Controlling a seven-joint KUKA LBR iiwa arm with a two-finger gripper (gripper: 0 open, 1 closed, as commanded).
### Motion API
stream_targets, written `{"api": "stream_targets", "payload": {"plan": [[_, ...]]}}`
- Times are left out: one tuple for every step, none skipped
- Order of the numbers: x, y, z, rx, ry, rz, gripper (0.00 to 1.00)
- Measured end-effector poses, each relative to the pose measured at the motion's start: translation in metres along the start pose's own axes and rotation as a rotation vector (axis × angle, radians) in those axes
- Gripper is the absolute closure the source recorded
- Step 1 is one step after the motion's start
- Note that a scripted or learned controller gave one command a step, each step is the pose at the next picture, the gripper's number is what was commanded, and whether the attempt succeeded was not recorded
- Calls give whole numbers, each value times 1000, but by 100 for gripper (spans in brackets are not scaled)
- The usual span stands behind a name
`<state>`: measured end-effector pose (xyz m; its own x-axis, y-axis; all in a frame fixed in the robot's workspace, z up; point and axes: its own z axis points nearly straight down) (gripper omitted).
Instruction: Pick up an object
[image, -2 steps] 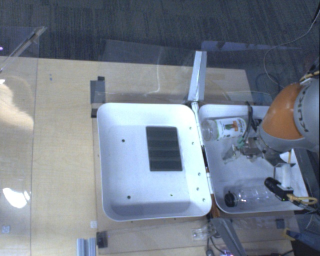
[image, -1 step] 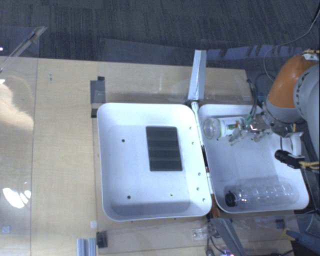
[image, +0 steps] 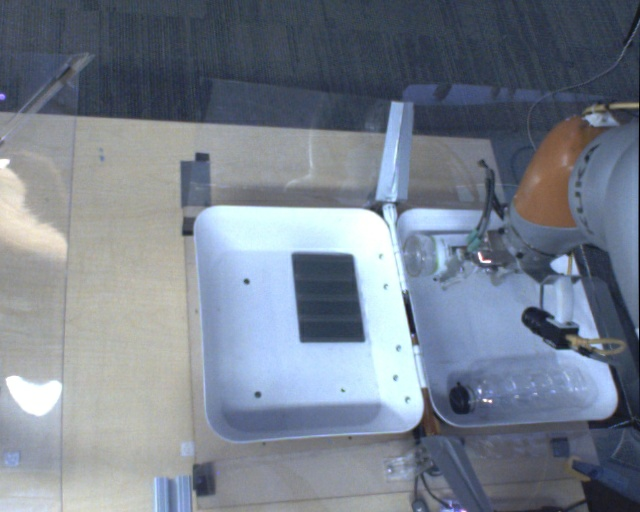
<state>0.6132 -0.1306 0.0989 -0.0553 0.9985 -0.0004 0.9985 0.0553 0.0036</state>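
Bottle (image: 520, 388), clear plastic, dark cap: lying flat along near wall of right bin (image: 470, 330). My gripper (image: 470, 256) sits low at far-left corner, well apart; its state I cannot tell.

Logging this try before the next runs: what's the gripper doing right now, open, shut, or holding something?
Gripper: cannot be told. It sits low at the right bin's far end, beside a small clear object.

Grey arm (image: 590, 190) bent low, wrist pointing left
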Motion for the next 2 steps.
{"api": "stream_targets", "payload": {"plan": [[-2,33,15,107,21,-22,0],[-73,37,-24,70,16,100,0]]}}
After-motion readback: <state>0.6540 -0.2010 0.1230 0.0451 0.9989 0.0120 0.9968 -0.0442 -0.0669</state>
